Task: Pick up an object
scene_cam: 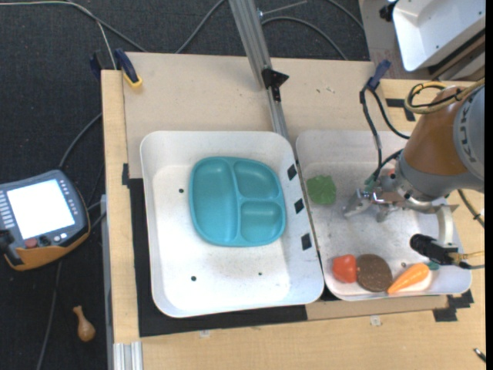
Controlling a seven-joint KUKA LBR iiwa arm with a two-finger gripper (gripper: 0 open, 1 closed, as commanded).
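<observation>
The table [200,83] is carrying two white bins side by side, and dark carpet with loose cables is lying beyond its far edge. Along the near rim of the right bin [339,141] a red object [345,268], a brown disc [373,272] and an orange carrot-like piece [410,277] are sitting close together, crowding that edge. Further in, open floor is showing around my end effector [368,204], which is hanging over the bin's middle; I cannot tell how wide it is standing. A green block [321,189] is lying just to its left, apart. The left bin [166,284] is holding a teal divided plate [235,200]. My wrist is running out past the frame's right.
</observation>
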